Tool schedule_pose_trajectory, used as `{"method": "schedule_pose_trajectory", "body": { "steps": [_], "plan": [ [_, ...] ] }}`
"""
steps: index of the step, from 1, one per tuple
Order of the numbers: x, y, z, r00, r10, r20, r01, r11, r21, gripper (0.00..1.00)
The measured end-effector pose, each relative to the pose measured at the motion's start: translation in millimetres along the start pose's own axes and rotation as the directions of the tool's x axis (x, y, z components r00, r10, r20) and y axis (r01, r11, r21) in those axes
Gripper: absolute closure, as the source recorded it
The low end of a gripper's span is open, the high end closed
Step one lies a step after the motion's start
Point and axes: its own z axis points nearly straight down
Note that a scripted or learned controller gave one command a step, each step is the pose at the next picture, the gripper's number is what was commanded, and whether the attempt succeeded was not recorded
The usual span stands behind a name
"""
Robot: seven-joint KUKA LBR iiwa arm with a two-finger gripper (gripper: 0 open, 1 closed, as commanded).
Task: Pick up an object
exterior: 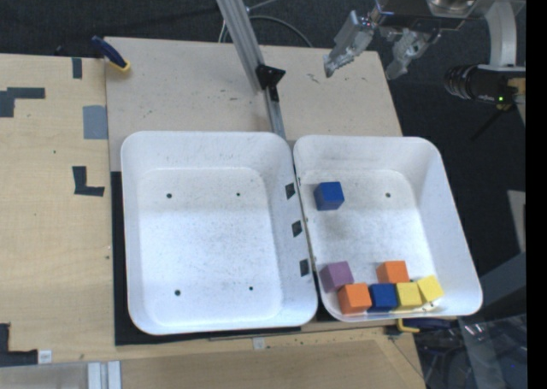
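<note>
Above the far edge of the right-hand shallow white plastic bin (444,186), I see my grey two-finger gripper (369,58) hanging over the bare bench top, well apart from anything it could pick. Its two fingers are spread wide with nothing between them, one pointing down to the left, the other to the right.

Every block sits in that right bin. A lone blue cube (329,195) rests near the bin's upper left part, well apart from the others. Along the near wall the rest are clustered: a pale purple cube (336,274) at the left, an orange cube (354,297) just in front of it, a second blue cube (384,295) touching that orange one on its right, a yellow cube (409,294) next along, and another yellow cube (430,287) at the row's right end. Behind the blue and yellow ones stands a second orange cube (392,272).

On my screen the left-hand shallow white plastic bin (205,233) lies side by side with the right one, their rims touching. A slanted grey metal rail (244,24) runs down from the top towards the seam between the bins. A small blue-and-yellow object (111,52) lies at the far left corner of the pale board.
</note>
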Motion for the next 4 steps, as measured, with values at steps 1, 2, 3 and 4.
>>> {"method": "schedule_pose_trajectory", "body": {
  "steps": [1, 2, 3, 4],
  "plan": [
    [27.0, -60.9, 41.2, 1.0, 0.001, 0.0, -0.001, 1.0, 0.002, 0.0],
    [-3.6, -41.0, -28.6, 1.0, 0.006, 0.001, -0.006, 1.0, -0.011, 0.0],
    [-2.2, -41.8, -24.7, 1.0, 0.004, 0.001, -0.004, 1.0, -0.003, 0.0],
    [-2.2, -41.8, -24.6, 1.0, 0.004, 0.001, -0.004, 1.0, -0.003, 0.0]
  ]
}}
